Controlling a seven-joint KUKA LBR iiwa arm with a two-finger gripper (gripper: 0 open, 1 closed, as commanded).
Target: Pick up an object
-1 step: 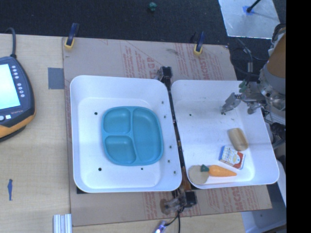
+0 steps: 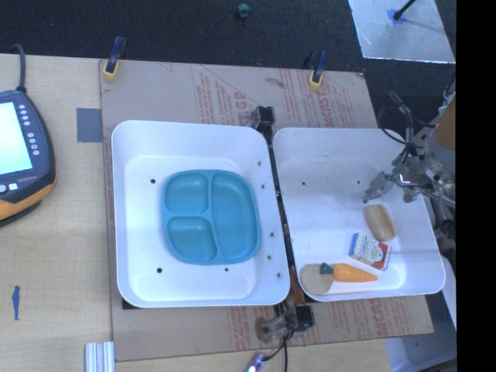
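Note:
My gripper [image 2: 392, 193] hangs over the right side of the right bin [image 2: 325, 153]. Its two fingers are spread apart with nothing between them, so it is open. Just below it lies a tan bread roll [image 2: 380, 222], close to the fingertips but apart from them. Nearer the bin's front edge sit a small white and red packet [image 2: 369, 250], an orange carrot with a green top [image 2: 353, 273] and a tan round piece [image 2: 314, 279]. A blue divided plate [image 2: 211, 215] lies in the middle of the left bin [image 2: 132, 146].
A teach pendant [image 2: 19, 153] rests on the bench at the far left. Clamps [image 2: 113, 59] [image 2: 316, 70] hold the cardboard sheet at the back. Cables run along the arm at the right edge [image 2: 403, 126].

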